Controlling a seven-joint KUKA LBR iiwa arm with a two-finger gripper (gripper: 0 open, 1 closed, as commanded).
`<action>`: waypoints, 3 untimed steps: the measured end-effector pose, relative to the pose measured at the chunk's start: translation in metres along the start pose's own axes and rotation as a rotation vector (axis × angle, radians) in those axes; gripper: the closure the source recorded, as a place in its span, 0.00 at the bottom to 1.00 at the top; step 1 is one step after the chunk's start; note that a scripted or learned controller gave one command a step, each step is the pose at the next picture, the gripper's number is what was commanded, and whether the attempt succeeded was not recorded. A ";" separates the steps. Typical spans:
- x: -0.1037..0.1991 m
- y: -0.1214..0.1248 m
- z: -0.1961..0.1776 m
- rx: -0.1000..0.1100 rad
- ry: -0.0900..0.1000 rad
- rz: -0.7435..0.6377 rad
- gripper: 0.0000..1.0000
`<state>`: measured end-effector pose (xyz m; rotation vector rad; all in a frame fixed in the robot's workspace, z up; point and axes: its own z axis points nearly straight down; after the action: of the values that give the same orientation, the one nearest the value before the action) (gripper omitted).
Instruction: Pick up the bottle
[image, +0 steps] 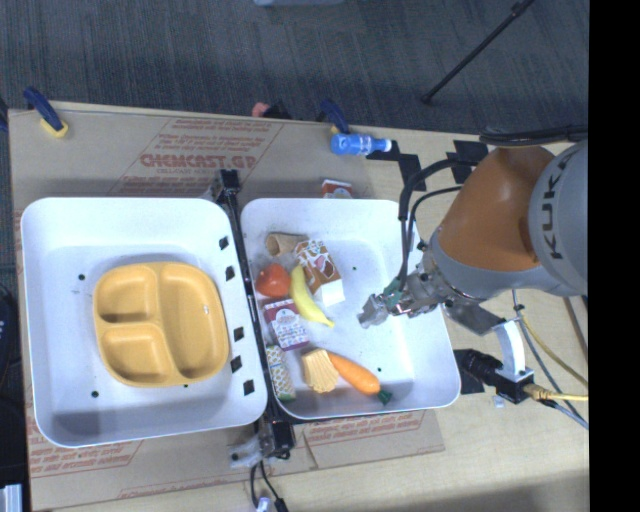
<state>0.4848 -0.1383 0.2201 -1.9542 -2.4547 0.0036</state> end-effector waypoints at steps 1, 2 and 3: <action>0.043 0.002 -0.053 -0.003 -0.002 0.257 1.00; 0.023 -0.004 -0.007 0.000 0.000 -0.065 1.00; 0.046 0.002 -0.042 -0.004 -0.004 -0.446 1.00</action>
<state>0.4771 -0.0932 0.2618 -1.3655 -2.8302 0.0011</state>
